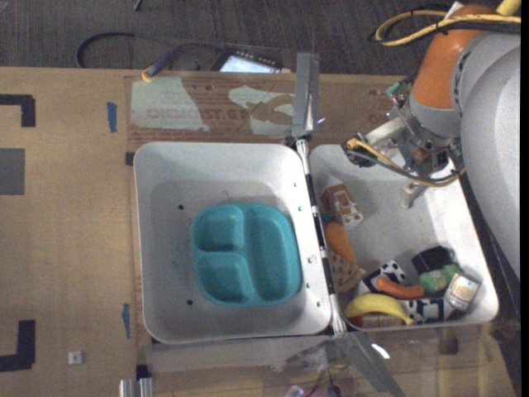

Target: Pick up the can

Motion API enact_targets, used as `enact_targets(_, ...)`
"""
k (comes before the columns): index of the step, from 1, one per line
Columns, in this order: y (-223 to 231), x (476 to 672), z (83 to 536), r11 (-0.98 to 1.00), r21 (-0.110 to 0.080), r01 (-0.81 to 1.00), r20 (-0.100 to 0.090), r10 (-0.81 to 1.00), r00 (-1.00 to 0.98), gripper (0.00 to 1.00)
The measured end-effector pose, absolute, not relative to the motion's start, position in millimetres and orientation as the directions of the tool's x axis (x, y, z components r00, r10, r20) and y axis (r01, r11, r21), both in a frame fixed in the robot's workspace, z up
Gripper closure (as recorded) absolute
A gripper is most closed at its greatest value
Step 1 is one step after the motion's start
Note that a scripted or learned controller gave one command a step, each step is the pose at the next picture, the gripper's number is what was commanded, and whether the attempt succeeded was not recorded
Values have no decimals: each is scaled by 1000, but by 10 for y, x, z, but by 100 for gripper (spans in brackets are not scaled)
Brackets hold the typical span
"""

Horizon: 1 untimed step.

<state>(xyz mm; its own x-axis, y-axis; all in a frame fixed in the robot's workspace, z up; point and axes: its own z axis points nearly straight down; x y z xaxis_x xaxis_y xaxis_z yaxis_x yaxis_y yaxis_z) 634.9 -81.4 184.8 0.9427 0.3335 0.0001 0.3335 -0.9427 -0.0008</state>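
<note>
White plastic is forming both bins, and the right bin (364, 165) is serving as the landmark. A grey arm (488, 81) with an orange band is reaching over that bin's upper right corner, its gripper (411, 190) hanging above the bin's upper floor; whether it is spread or pressed together cannot be told, and nothing is showing in its grasp. The can (461, 291) is lying tilted in the bin's lower right corner, well apart from the gripper. Just beside the can, a green toy (436, 280), a black block (431, 259) and a banana (378, 308) are crowding the bin's bottom edge. A carrot (340, 241) is leaning along the bin's left wall, below a small carton (343, 204). Left of the bin, a teal tray (245, 254) is sitting in the other bin (165, 172).
</note>
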Motion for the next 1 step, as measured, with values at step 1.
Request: enact_targets(1, -936, 6517, 852, -968, -3, 251, -2, 251, 968, 0)
